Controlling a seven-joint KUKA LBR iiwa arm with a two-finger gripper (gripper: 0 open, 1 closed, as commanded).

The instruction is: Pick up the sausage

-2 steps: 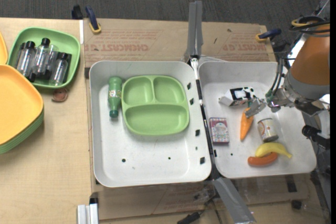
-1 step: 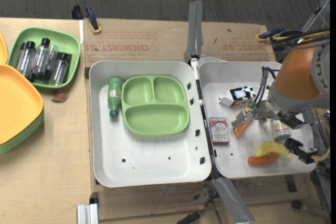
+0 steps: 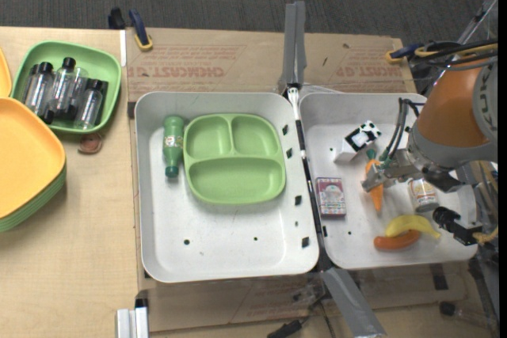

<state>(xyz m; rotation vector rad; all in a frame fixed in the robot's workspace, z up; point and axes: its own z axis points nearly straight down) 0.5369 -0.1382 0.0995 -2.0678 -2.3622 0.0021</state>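
The sausage (image 3: 394,242) is a short reddish-orange piece lying near the front edge of the right bin (image 3: 348,253). A yellow banana (image 3: 413,225) lies against its far side. My gripper (image 3: 379,178) hangs low over the middle of the right bin, just above an orange carrot (image 3: 377,195). It is about a hand's width behind and to the left of the sausage. The wrist hides what lies directly under the gripper.
The right bin also holds a small red card box (image 3: 330,196), a black-and-white object (image 3: 363,136) and a small jar (image 3: 421,193). The left bin (image 3: 222,249) holds a green divided plate (image 3: 234,158) and a green bottle (image 3: 173,145).
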